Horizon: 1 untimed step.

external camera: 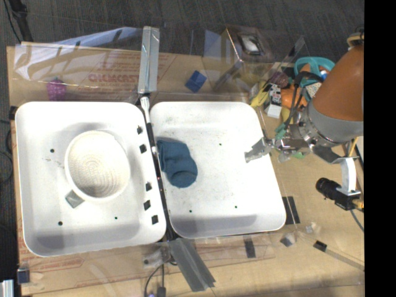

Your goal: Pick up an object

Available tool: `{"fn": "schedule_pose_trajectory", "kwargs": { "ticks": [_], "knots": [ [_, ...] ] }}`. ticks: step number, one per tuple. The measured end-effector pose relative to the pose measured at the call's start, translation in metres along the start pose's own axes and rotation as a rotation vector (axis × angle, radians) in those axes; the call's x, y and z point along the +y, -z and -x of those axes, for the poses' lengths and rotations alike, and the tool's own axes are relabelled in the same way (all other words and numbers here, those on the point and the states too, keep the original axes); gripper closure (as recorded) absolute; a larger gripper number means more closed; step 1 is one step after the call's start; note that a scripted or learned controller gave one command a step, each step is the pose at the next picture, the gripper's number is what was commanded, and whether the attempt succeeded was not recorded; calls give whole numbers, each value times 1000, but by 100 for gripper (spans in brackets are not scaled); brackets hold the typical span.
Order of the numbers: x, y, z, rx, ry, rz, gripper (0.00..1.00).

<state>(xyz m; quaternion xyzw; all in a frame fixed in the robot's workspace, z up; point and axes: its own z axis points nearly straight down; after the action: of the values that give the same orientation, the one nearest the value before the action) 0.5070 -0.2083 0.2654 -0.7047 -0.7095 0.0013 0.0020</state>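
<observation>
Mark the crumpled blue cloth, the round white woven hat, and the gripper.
crumpled blue cloth (177,163), camera view, centre of the bundle
round white woven hat (97,164), camera view, crown
gripper (255,151), camera view, at fingertips
</observation>
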Motion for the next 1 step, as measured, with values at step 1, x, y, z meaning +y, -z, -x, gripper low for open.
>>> {"fn": "schedule_pose_trajectory", "kwargs": {
  "ticks": [1],
  "knots": [
    [44,-114,-57,0,-24,-2,0]
  ]
}}
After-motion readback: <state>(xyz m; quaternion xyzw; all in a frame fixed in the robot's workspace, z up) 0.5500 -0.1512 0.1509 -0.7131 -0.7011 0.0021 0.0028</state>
